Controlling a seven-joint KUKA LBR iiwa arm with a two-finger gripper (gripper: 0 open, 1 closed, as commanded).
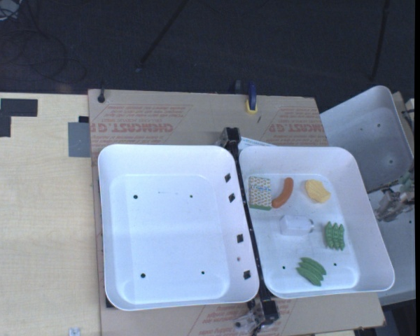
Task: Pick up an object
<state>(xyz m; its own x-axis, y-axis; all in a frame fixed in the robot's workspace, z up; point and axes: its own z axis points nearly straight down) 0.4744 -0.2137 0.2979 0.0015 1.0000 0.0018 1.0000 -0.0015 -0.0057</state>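
I am looking down on two white bins sitting side by side on a cardboard sheet (196, 117); the left bin (112, 222) is lying next to the right bin (371, 250), their inner rims touching along a row of black clips (239, 239). In the right bin I am seeing five small pieces plus something pale: a patterned square packet (259, 192) is lying near the inner wall, with an orange sausage (283, 192) just beside it, tilted; a yellow lump (317, 191) is sitting further right; a green pod (334, 235) is resting near the right wall and another green pod (311, 270) is lying toward the near edge; between them, at the middle, a faint clear or white item (295, 225) is showing, too washed out for me to identify. At the right edge, a bit of what may be the gripper (395, 201) is peeking in beyond the bin; I cannot tell how far its claw is parted or whether it has hold of anything.
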